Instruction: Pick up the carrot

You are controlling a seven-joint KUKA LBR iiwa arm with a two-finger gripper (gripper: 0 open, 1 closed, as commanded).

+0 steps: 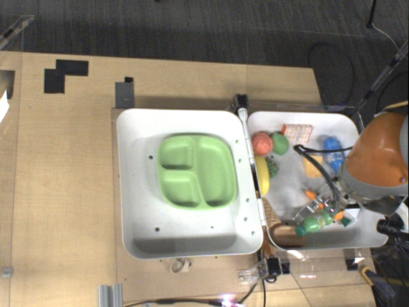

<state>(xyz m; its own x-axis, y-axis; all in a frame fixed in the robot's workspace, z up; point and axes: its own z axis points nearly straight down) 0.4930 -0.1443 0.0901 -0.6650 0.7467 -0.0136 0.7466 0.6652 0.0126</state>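
My gripper (321, 205) is low in the right bin (367, 238), near its front half, with the orange-banded wrist (378, 162) above it. A small orange piece with a green end, which looks like the carrot (347, 221), lies just right of and in front of the gripper. Another thin orange sliver (310, 194) shows at the gripper's left side; I cannot tell what it is. A green bottle-like toy (312, 224) lies right under the gripper's front.
Also in the right bin are a red ball (262, 143), a green ball (280, 144), a yellow banana (262, 175), a blue toy (332, 147), a patterned card (297, 133) and a brown item (287, 236). The left bin (137, 171) holds a green divided plate (195, 170).
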